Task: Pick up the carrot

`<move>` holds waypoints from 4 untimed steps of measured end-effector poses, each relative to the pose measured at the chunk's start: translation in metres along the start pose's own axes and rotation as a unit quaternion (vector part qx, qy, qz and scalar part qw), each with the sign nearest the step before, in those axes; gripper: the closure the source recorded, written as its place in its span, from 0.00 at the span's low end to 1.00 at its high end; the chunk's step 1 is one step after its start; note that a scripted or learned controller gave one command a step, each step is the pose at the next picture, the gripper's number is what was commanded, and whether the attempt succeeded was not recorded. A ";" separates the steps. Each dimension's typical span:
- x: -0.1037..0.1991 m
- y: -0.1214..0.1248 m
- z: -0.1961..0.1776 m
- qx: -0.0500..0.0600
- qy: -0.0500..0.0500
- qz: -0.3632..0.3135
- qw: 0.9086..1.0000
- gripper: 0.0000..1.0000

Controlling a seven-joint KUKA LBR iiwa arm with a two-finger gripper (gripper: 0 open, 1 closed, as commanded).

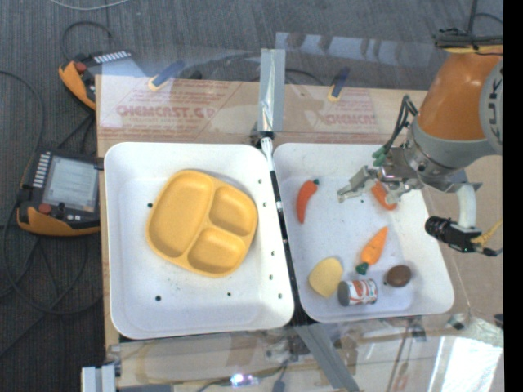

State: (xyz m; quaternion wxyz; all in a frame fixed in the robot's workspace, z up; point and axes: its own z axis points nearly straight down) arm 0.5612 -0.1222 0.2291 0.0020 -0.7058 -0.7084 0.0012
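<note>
The claw [377,183] hangs with its fingers apart, holding nothing; the carrot [373,246] lies at its 6 o'clock, apart.

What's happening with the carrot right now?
Gripper over right bin, holding nothing. Carrot lies free below it. Orange piece beside fingers.

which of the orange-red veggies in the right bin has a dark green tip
The carrot, lying slantwise in the middle of the right bin: its lower end is dark green. The redder chili pepper lies farther left.
</note>
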 end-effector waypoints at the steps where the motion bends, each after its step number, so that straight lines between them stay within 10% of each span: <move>1: -0.065 -0.023 0.119 0.000 0.001 -0.061 0.998 0.00; 2: -0.092 -0.015 0.140 -0.006 -0.004 -0.355 0.935 0.00; 3: -0.093 -0.011 0.132 -0.010 -0.007 -0.355 0.935 1.00; 4: -0.046 -0.016 0.050 -0.001 0.000 -0.177 0.984 1.00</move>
